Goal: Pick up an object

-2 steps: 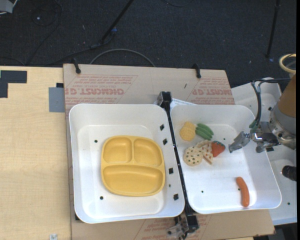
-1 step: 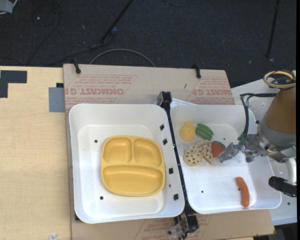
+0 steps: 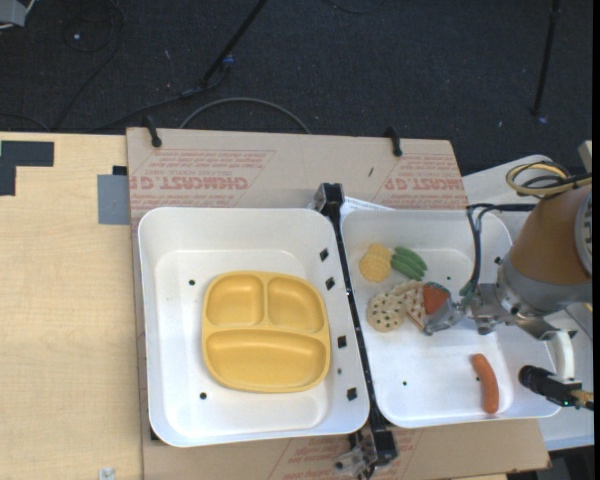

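Here's the grey arm with its orange band (image 3: pixel 550 240) reaching in from the right, bent low over the right-hand shallow white bin (image 3: pixel 430 393). Its hand (image 3: pixel 442 314) is down among a little cluster of toy food near the middle of that bin, right up against a small red-orange piece (image 3: pixel 435 298); the piece looks to sit at the fingertips, but whether the hand is closed on it or just touching it, I cannot tell from this angle.

Just left of that piece lies a tan round cookie-like piece dotted with dark spots (image 3: pixel 384 311), and touching it a pale brownish wedge (image 3: pixel 412 304) that's hard to make out. Above them, a yellow knobbly corn piece (image 3: pixel 377 262) sits beside a green pea-pod shape (image 3: pixel 409 262), the two nearly touching. Well apart from the cluster, toward the bin's near right corner, an orange-red sausage (image 3: pixel 486 382) lies on its own, roughly lengthways.

Over in the left-hand white bin (image 3: pixel 170 268), a yellow plastic divided tray with three compartments (image 3: pixel 265 330) lies flat in the middle. Both bins rest on a brown cardboard sheet (image 3: pixel 280 173) printed with red lettering, and that sits on the light wooden worktop (image 3: pixel 50 318), with dark carpet and cables behind
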{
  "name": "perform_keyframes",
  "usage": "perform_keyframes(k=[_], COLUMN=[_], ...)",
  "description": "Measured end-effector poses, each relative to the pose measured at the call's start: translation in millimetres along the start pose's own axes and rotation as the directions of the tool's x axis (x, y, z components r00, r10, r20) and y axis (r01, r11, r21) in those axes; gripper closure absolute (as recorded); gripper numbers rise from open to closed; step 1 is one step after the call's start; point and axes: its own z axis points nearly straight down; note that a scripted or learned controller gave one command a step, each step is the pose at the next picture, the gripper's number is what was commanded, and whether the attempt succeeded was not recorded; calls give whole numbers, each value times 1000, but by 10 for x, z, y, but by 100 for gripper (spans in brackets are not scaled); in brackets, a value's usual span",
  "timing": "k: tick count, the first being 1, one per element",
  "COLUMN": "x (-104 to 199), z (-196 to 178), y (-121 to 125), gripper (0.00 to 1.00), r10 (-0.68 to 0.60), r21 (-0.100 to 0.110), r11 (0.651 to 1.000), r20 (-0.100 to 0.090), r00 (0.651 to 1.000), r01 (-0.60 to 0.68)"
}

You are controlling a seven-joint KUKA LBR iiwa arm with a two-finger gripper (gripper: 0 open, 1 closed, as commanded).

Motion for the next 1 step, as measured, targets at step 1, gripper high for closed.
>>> perform_keyframes(k=[1], x=[-10], z=[-130], y=[5], gripper=[100], r10=[2], r21=[-1], r11=[1000], r20=[0], r00=[1000], r01=[-2])
